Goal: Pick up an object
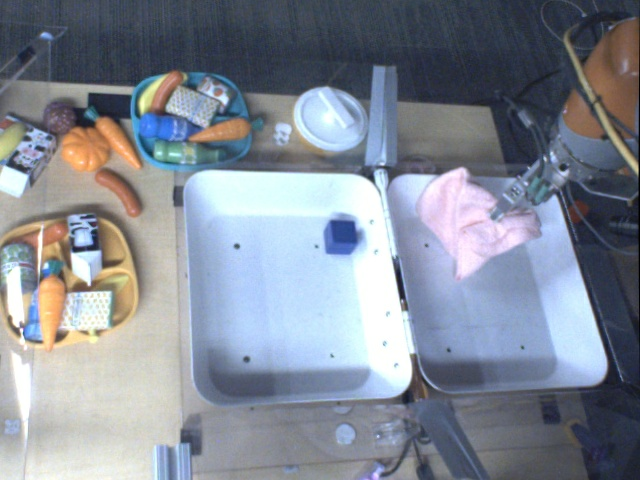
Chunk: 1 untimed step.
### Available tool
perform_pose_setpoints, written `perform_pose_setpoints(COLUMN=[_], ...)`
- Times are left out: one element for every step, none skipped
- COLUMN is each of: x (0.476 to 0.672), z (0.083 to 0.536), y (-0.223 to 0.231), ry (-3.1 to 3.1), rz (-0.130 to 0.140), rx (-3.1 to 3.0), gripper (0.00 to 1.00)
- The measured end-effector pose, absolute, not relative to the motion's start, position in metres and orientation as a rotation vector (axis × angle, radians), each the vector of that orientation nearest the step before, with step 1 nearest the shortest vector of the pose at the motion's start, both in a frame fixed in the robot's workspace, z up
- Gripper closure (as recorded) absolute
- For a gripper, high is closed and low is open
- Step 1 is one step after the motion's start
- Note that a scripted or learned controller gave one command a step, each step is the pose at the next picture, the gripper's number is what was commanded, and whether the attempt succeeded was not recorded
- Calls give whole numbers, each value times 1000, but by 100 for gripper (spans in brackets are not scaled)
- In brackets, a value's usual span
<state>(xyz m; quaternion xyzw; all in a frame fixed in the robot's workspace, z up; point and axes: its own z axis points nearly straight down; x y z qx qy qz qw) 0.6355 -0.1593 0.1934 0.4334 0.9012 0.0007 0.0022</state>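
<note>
The pink cloth [468, 223] lies crumpled at the top of the right bin [520, 348]. The gripper [510, 205] is at the cloth's right edge, so the cloth spreads out to its left. I cannot tell how the tool is set.

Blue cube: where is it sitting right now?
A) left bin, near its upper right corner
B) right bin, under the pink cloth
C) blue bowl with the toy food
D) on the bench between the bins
A: the blue cube rests on the floor of the left bin, toward its upper right corner, apart from the pink cloth in the right bin.
</note>
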Motion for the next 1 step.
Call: perform_pose_setpoints(x=[637], z=[180], y=[-104], ry=[2923], rz=[3], rx=[1135], gripper=[100])
